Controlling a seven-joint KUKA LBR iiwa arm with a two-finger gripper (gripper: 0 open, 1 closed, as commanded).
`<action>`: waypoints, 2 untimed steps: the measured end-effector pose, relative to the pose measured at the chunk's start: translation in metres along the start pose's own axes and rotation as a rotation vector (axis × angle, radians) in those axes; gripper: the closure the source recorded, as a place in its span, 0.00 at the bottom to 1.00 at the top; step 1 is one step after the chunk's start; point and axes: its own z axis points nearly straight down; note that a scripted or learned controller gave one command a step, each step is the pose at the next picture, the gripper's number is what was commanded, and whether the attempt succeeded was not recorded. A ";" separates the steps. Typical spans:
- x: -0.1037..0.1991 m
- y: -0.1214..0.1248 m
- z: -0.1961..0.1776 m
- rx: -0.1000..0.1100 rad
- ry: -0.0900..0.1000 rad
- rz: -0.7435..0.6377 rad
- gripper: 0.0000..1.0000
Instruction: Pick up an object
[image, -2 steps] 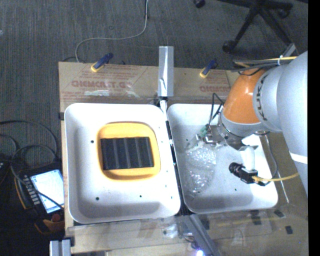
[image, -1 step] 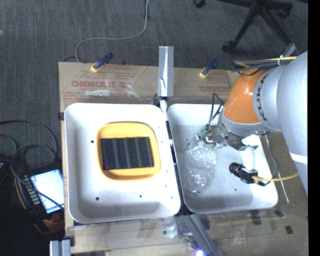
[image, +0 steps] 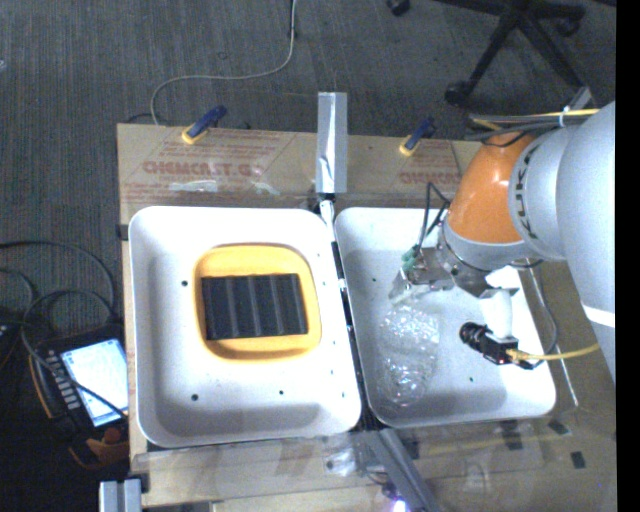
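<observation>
Two bins: a left bin (image: 150, 330) and a right bin (image: 490, 400) are set side by side on the bench, and are judged to be kept apart by the metal post (image: 331, 135) at their shared edge.
Task's thing: a clear crumpled plastic object (image: 408, 345) is seen on the floor of the right bin, near its left wall. It is judged the likeliest target, as it lies nearest the tool.
Other candidate: a yellow-rimmed tray with a black ribbed middle (image: 258, 305) is laid flat in the centre of the left bin, well apart from the arm.
Gripper: the gripper (image: 412, 275) is held low over the right bin, just above the upper end of the clear object. How far it is opened cannot be told, and nothing is seen to be gripped.
Reason for pose: the wrist is brought in from the right, seemingly so that the clear object can be approached from above.
Backing: a cardboard sheet (image: 200, 170) is pinned behind the bins by two blue clamps (image: 203, 122) (image: 418, 132), presumably to stop it shifting.
Writing: red print on the cardboard is partly readable as "CHEMICAL"; the rest is too faint.
</observation>
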 end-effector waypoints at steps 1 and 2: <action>0.006 -0.051 -0.023 0.001 -0.005 -0.238 1.00; 0.007 -0.051 -0.023 0.001 -0.004 -0.238 0.00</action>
